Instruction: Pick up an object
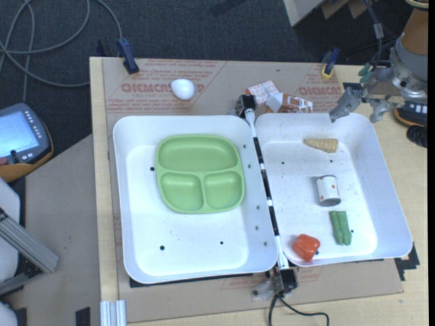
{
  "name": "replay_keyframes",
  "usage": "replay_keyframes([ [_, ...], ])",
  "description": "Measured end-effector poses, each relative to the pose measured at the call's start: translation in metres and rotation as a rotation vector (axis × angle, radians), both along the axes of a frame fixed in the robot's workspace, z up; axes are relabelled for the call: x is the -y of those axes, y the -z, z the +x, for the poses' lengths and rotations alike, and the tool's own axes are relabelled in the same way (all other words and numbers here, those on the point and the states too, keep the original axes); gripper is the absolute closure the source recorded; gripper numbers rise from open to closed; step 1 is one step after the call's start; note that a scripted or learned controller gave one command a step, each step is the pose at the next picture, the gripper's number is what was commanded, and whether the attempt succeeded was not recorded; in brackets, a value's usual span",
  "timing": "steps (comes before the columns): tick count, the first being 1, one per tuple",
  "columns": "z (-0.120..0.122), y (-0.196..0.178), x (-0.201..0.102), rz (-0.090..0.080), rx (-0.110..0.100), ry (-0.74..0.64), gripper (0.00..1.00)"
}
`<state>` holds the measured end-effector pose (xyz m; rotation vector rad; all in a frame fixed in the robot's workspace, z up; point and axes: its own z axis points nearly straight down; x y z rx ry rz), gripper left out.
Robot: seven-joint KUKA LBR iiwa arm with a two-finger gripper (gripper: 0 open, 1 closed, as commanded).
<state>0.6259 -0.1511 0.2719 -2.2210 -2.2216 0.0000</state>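
Objects: you have four loose things in the right bin [380, 148]; cone [321, 144] near the far wall, can [328, 189] mid-bin on its side, green piece [340, 227] just nearer than the can, red piece [306, 246] at the near left corner; all apart from each other, none lifted
Gripper: gripper [359, 105] sits over the far right rim of the right bin; two grey fingers splay apart, wide, nothing between them; well apart from the cone, the closest thing to it
Arm: arm [410, 60] comes in from upper right; cut off by the frame edge, you see just the wrist end
Left bin: left bin [136, 236] holds a green tray [200, 172] with three compartments; lying flat
Outside bins: white egg-shaped thing [182, 88] on the board beyond the left bin; crumpled wrappers [279, 98] beyond the seam between bins, print too small to read
Hard to tell: what the red piece and green piece are, too small; label on the can unreadable
Edges: screen device [20, 134] at far left, partly cropped
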Motion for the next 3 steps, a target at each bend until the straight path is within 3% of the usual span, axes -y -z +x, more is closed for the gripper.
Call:
replay_keyframes([
  [1, -0.021, 0.187, 0.038, -0.001, 0.000, 0.001, 0.00],
  [2, -0.058, 0.178, -0.027, 0.002, -0.002, -0.001, 0.00],
  [3, -0.085, 0.188, -0.059, 0.001, -0.002, 0.000, 0.00],
])
